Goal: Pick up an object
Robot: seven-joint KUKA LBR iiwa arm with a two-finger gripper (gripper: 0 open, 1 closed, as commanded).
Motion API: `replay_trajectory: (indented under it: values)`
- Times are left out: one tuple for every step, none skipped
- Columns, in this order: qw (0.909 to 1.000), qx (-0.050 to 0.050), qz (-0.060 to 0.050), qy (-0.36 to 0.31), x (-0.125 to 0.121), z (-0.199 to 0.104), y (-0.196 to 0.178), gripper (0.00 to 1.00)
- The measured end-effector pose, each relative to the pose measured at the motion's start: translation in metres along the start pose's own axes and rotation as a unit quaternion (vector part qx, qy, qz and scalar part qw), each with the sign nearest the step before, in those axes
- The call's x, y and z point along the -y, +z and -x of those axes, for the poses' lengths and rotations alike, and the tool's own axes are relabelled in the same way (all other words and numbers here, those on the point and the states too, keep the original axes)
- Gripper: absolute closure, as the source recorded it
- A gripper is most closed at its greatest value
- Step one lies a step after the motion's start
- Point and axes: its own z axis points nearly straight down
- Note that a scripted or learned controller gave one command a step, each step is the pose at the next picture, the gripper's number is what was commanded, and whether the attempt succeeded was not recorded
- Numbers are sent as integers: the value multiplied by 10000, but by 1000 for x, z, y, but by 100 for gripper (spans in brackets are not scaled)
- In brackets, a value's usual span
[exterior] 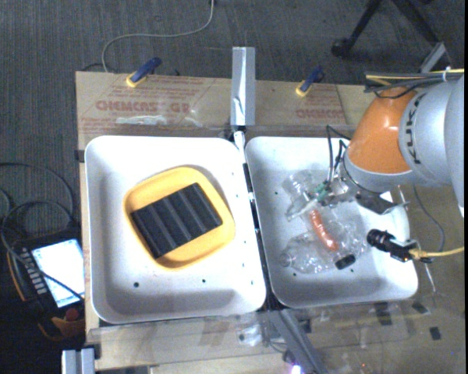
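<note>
Objects for the pick sit in both bins; none is lifted yet, as far as the view shows.

Nearest the camera, at 6 o'clock, the worktop [218, 333] edge carries the two white bins side by side. Left bin [101, 287]: one yellow tray with a black ribbed insert [179, 216], lying flat near the bin's centre, tilted slightly, well apart from the arm.

Right bin [281, 287]: a loose heap of clear crumpled plastic [312, 252] around the centre, an orange-red piece [322, 228] on it, and a small black object [345, 262] toward 5 o'clock of the heap. All appear to rest on the bin floor.

Gripper [327, 192] sits low over the right bin, at the heap's 12 o'clock side, just beside or touching the clear plastic; which of the two I cannot tell. Finger state: cannot tell, the wrist and plastic clutter hide it. A black fitting [378, 240] with a yellow cable hangs at 3 o'clock.

Farther back, at 12 o'clock, a cardboard sheet [140, 104] with two blue clamps.

Judgement: approach done; grasp unconfirmed; lift remains.
</note>
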Motion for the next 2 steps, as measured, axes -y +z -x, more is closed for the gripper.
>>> replay_trajectory:
  values:
    - [10000, -11, 9, -1, -1, 0, -10, 100]
    - [9987, -64, -123, -484, -75, -49, -86, 100]
